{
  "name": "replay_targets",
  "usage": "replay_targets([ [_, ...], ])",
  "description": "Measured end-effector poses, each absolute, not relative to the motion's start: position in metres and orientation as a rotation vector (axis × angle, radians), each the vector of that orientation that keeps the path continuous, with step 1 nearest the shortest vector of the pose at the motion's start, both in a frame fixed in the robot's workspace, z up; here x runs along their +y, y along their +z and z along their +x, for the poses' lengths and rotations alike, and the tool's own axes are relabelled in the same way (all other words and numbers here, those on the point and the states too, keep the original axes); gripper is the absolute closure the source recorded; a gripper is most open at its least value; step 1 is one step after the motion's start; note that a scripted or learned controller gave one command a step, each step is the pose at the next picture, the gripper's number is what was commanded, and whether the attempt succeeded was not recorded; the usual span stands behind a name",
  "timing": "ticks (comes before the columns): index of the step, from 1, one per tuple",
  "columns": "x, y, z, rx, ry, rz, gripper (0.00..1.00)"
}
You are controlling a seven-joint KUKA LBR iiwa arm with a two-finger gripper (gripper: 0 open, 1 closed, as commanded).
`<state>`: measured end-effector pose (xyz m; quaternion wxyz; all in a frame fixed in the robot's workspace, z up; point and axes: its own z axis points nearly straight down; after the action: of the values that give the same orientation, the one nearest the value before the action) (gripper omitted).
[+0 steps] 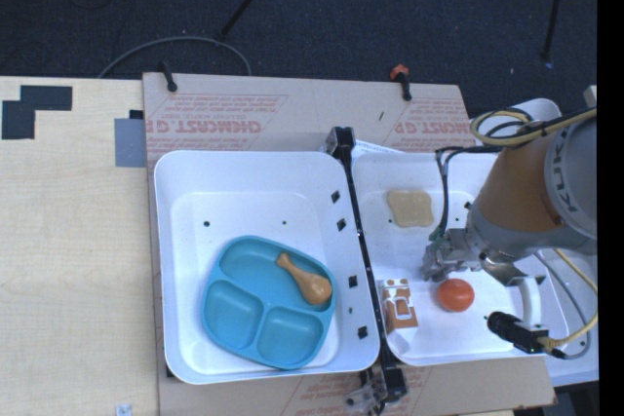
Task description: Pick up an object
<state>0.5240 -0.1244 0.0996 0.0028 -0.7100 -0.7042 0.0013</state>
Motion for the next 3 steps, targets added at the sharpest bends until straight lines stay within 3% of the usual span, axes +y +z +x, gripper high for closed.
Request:
replay_targets([
  [3, -0.119, 0.255, 0.522, -2.224, -0.003, -2.223, 1.0],
])
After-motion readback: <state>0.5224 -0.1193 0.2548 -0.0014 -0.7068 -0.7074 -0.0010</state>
